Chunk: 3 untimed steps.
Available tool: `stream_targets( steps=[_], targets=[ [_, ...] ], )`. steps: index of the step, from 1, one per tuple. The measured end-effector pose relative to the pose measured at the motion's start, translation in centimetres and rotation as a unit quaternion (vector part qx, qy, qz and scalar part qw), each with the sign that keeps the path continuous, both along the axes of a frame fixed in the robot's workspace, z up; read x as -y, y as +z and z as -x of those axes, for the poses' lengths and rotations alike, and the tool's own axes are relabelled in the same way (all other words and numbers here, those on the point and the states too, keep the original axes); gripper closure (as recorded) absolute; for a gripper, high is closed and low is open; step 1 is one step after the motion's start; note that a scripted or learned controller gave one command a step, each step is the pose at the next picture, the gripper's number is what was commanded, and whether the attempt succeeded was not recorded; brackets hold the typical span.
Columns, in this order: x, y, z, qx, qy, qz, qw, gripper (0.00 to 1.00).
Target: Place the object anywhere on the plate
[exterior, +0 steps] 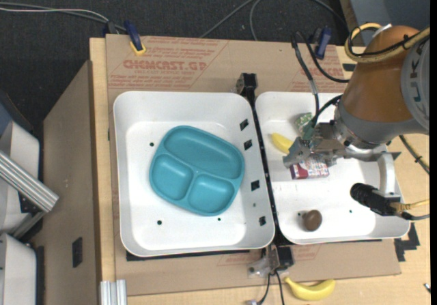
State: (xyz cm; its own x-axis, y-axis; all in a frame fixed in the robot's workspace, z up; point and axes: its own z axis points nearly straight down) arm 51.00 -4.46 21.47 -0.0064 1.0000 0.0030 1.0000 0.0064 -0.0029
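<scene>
A teal plate (196,169) with three compartments lies in the left bin (130,160). In the right bin (355,228) are a small yellow piece (280,141), a dark red and white packet (308,171), a brown round item (311,220) and a green-patterned item (303,121). My gripper (307,152) hangs low over the right bin's left half. It sits just above the packet and to the right of the yellow piece. The arm's orange and grey body hides the bin's upper right part.
A black divider with clips (254,153) runs between the bins. A black cylindrical part (372,199) juts over the right bin's right side. Cables (307,65) loop over the cardboard at the back. A yellow banana (313,288) lies outside, below the bins.
</scene>
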Motion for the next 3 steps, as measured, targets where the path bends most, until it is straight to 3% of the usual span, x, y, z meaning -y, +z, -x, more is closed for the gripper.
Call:
stream_targets(
  steps=[3],
  targets=[
    [-14.7,-0.3,-3.7,0.002,0.0,0.0004,1.0,1.0]
  ],
)
